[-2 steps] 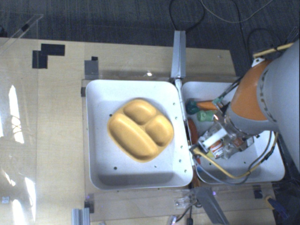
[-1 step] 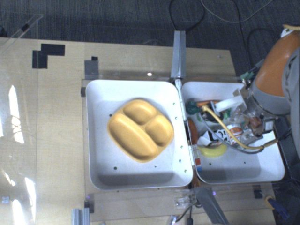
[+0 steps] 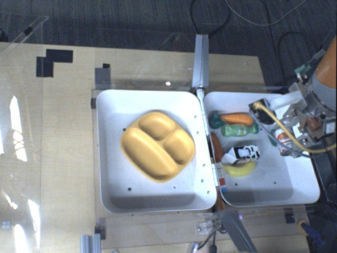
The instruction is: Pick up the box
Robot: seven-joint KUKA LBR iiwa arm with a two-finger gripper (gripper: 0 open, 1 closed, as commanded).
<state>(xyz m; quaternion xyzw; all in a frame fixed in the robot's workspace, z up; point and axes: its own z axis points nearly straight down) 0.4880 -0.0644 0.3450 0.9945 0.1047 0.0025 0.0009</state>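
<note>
Right white bin (image 3: 263, 186), black-and-white box (image 3: 245, 152) touching banana (image 3: 239, 168), apart from gripper (image 3: 293, 141)

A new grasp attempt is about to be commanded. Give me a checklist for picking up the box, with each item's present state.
1. Target identified: cannot tell. The black-and-white item in the right bin looks most box-like, but it is too small to confirm.
2. Target's top uncovered: ok. Nothing lies over it.
3. Room around the target: not ok. The banana lies against its lower edge.
4. Gripper above the target: not ok. It is over the bin's right side, apart from the item.
5. Gripper free of a load: cannot tell. Cables and hardware clutter that spot.
</note>
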